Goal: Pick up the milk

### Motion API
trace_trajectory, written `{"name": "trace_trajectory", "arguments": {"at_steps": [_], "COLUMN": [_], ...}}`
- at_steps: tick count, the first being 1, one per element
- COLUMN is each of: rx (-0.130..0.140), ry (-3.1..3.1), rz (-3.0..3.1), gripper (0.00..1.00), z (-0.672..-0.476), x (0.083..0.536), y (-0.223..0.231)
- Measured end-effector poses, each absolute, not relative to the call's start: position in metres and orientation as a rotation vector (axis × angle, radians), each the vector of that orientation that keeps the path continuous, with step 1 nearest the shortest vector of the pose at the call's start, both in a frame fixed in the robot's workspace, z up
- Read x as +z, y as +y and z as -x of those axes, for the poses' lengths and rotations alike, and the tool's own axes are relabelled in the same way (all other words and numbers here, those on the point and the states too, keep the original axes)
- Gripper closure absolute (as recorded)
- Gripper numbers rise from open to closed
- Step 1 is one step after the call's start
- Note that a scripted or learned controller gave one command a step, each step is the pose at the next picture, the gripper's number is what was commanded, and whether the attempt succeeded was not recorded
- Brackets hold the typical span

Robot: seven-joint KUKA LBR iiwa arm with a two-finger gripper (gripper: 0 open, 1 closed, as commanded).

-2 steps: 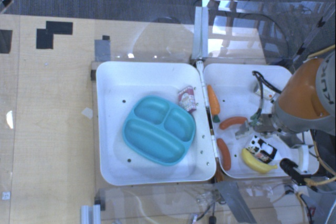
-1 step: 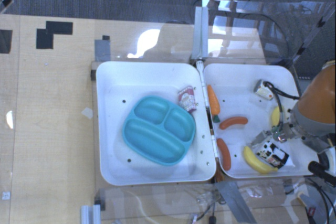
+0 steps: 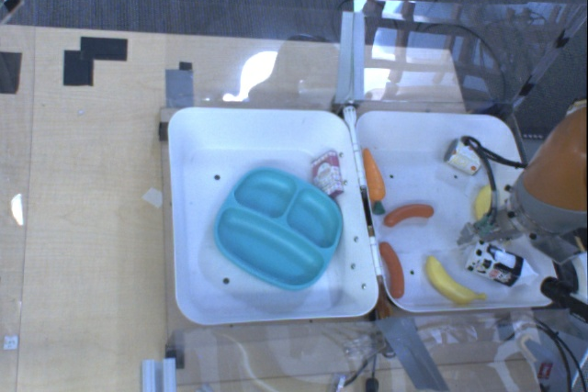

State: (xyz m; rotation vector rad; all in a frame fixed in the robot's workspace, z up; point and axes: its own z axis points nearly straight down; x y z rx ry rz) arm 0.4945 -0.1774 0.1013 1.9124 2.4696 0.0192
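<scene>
Camera view, looking down at a slant on a pale wooden worktop (image 3: 83,197) bearing two shallow white plastic bins side by side.

Left bin (image 3: 197,289): two items. One light-blue plastic divided plate with three compartments (image 3: 278,227) lies near the middle of the bin floor. One small red-and-white crumpled packet (image 3: 328,173) rests just beside the plate's upper right corner, close to the wall shared with the other bin.

Right bin (image 3: 418,119): seven loose items counted.
- One orange carrot-shaped piece (image 3: 372,174), lying along the left wall.
- Two reddish sausage-shaped pieces: one (image 3: 408,214) near the bin's centre, one (image 3: 391,268) at the lower left, close to the wall.
- Two yellow bananas: one whole banana (image 3: 450,281) near the front edge, one smaller yellow piece (image 3: 482,200) further back, partly hidden by the arm.
- One small white boxy item with a dark cable-like loop (image 3: 464,157), at the upper right.
- One small white milk carton with dark print (image 3: 494,264), lying on its side on the bin floor at the lower right, just beside the whole banana's right end.

The grey arm with its orange band (image 3: 559,162) enters from the right. The end effector (image 3: 485,234) sits low over the right bin, directly above and very near the milk carton. Whether its opening is wide or narrow cannot be told; the wrist hides it. The carton lies on the bin floor.

Three dark rectangular marks (image 3: 92,60) sit on the worktop at the upper left.
</scene>
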Motion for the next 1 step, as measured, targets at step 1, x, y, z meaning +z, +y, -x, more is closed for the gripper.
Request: {"name": "trace_trajectory", "arguments": {"at_steps": [1], "rx": [0.006], "ry": [2.463], "rz": [-1.940], "gripper": [1.00], "z": [-0.4889], "x": [0.1765], "y": [-0.1279]}}
